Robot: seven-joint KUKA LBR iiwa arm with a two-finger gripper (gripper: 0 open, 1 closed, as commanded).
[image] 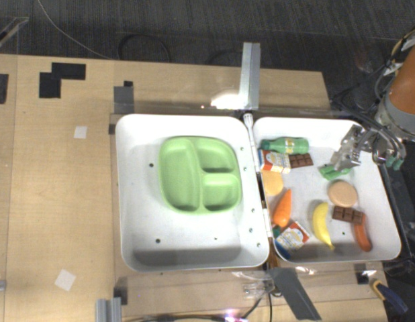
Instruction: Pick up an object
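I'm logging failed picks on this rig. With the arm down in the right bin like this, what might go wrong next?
1. The pincer sits right over a small green piece near the bin's far right side; it may just shove the piece instead of gripping it.
2. The round tan piece and chocolate bar lie just below, so a slight miss could knock them.
3. The toys are crowded, so two might get pinched together.

Arm (403, 96) cut off by right edge above the wrist. Green item (335, 172) directly under gripper (343, 158): partly covered, type unclear. Small carton (293, 237) well below-left of gripper: label illegible.
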